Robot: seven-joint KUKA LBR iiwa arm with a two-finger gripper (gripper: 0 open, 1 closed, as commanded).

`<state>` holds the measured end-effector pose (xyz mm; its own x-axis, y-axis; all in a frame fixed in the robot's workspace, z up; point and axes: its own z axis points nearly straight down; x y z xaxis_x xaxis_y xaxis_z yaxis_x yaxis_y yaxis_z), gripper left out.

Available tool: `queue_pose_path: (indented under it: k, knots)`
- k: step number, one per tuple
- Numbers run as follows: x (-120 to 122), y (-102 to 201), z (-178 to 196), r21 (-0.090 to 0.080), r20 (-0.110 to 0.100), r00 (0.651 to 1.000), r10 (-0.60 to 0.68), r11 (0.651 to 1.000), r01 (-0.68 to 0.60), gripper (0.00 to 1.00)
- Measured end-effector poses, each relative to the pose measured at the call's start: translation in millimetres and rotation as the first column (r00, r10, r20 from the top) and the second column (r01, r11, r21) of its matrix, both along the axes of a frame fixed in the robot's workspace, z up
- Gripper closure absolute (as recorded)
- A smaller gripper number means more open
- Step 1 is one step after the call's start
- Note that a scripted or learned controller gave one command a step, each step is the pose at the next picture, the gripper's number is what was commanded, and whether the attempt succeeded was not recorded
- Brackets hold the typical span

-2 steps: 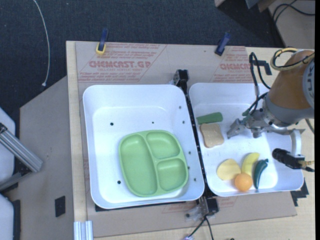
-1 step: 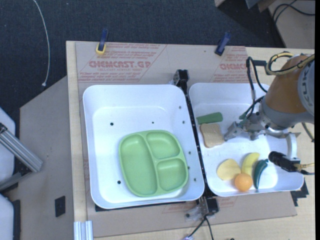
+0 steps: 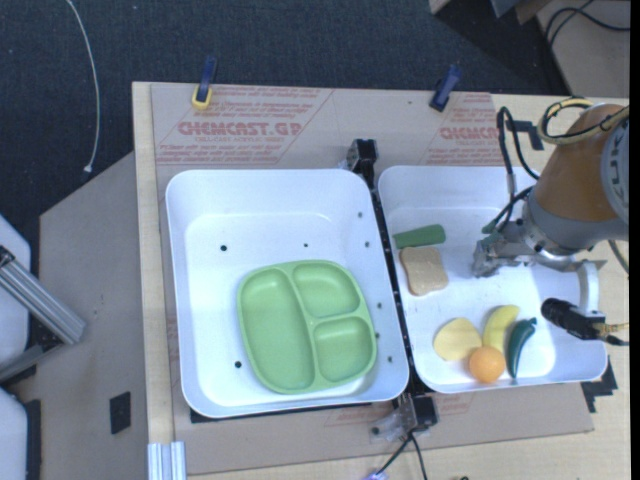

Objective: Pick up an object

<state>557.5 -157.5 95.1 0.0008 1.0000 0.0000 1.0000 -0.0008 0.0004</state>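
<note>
Right bin [image 3: 440,188] holds 6 loose items, all pickable. Upper left, close to the divider: 1 green bar-shaped piece [image 3: 419,236], and just below it, touching or nearly so, 1 tan bread-like slab [image 3: 425,269]. Lower part, bunched up: 1 pale yellow lump [image 3: 456,339], 1 yellow banana-like piece [image 3: 499,326], 1 orange ball [image 3: 487,365], 1 dark green pepper [image 3: 519,345]. Ball sits against the lump and banana; pepper lies along the banana's right side, near the bin's front rim.

Gripper [image 3: 490,260] hangs over the right bin's middle, right of the bread slab, w/ bare white floor between. Nothing seen between its fingers; open or shut — can't tell, too small and dark. Arm w/ orange band comes in from the right.

Open floor: bin's top strip and the center gap between the upper pair and the lower cluster.

Left bin [image 3: 200,218]: 1 green 3-compartment tray [image 3: 303,324], toward front center, w/ free floor around it, widest at the back.
</note>
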Motion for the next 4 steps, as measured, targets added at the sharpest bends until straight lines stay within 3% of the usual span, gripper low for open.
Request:
queue_pose_path:
  k: [2,3,4]
  knots:
    - [2,0,128,-0.002,0.007,1.000,0.002,1.000,-0.002,1.00]
    - [3,0,135,-0.001,0.003,1.000,0.002,1.000,-0.002,1.00]
    - [13,54,124,0.002,-0.002,1.000,0.007,1.000,-0.007,1.00]
